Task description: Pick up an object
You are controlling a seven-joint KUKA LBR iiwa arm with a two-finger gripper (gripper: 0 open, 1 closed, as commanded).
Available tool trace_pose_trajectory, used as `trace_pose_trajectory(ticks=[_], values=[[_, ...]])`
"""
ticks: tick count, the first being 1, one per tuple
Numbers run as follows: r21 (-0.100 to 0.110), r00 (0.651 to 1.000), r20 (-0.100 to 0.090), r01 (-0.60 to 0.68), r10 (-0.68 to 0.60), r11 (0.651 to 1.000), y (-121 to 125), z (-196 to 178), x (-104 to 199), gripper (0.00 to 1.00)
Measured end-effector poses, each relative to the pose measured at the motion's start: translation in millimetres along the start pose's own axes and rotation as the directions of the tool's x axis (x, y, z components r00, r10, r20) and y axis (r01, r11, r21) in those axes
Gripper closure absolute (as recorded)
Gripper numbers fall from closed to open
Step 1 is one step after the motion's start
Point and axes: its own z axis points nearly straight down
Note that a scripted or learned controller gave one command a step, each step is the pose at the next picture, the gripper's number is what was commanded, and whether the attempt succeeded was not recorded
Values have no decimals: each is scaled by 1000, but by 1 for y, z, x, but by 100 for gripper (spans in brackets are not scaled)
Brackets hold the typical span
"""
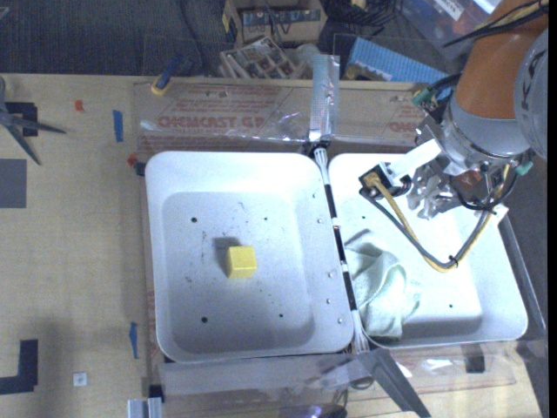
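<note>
Above the white cloth [383,290], the hand [432,197] hovers, grip unreadable; descend squarely, pinch a raised fold.

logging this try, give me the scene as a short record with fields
left bin: holds one yellow block, near the middle
right bin: holds a crumpled white cloth, at its left wall
arm: over the right bin's far side
gripper: above the bin floor, apart from the cloth
task state: nothing picked up yet
</note>
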Motion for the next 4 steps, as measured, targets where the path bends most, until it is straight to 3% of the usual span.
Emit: trace_pose_trajectory(ticks=[1, 2, 3, 4], values=[[2, 975, 1, 222, -222, 975, 1, 137, -60, 100], [-1, 906, 0, 422, -422, 906, -33, 120, 27, 100], [-1, 906, 0, 423, -423, 906, -33, 110, 27, 100], [0, 952, -2, 305, -305, 952, -89, 179, 42, 100]])
